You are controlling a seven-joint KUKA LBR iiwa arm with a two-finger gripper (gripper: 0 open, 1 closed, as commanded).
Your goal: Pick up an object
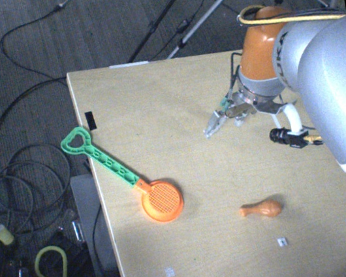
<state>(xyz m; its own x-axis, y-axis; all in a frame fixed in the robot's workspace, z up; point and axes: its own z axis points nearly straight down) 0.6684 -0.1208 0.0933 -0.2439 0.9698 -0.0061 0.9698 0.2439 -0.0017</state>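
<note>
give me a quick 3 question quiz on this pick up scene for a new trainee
1. True or false: the gripper is clamped on the orange drumstick-shaped toy.
2. What colour is the handle of the strainer? A) green B) blue C) white
3. Fill in: the strainer's round mesh head is ____ in colour.

Key
1. False: the gripper hangs over bare surface, apart from the toy, which lies nearer the camera.
2. A
3. Orange
</note>
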